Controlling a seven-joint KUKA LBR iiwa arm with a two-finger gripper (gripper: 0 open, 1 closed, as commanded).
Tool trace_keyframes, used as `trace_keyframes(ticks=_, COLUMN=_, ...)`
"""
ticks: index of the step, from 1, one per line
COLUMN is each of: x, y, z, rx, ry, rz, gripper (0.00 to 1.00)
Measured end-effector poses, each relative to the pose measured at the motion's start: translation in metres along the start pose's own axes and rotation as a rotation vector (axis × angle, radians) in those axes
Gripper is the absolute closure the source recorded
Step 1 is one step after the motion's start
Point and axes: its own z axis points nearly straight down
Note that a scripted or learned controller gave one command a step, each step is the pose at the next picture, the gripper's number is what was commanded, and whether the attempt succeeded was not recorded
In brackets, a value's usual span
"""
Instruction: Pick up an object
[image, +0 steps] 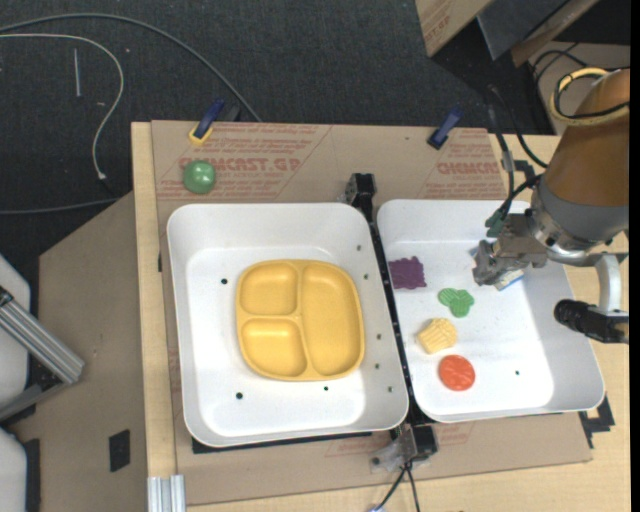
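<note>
A: So, gripper (497, 268) sits over the right bin (560, 395), upper part. Holding anything?

B: Can't tell (too small to read).

A: Nearest obj?

B: Green piece (456, 301), just below-left; purple piece (406, 271) by the bin's left wall, yellow piece (437, 335) and red piece (457, 372) lower.

A: Advice?

B: Center over green, drop straight, avoid nudging yellow.
</note>
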Motion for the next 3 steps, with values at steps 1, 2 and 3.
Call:
trace_keyframes(ticks=1, x=0.052, y=-0.017, z=0.003, rx=0.001, ry=0.0, rz=0.001, gripper=1.0)
trace_keyframes(ticks=2, x=0.108, y=-0.025, z=-0.006, rx=0.0, ry=-0.001, rz=0.001, gripper=1.0)
trace_keyframes(ticks=3, x=0.157, y=-0.032, z=0.005, rx=0.001, ry=-0.002, rz=0.002, gripper=1.0)
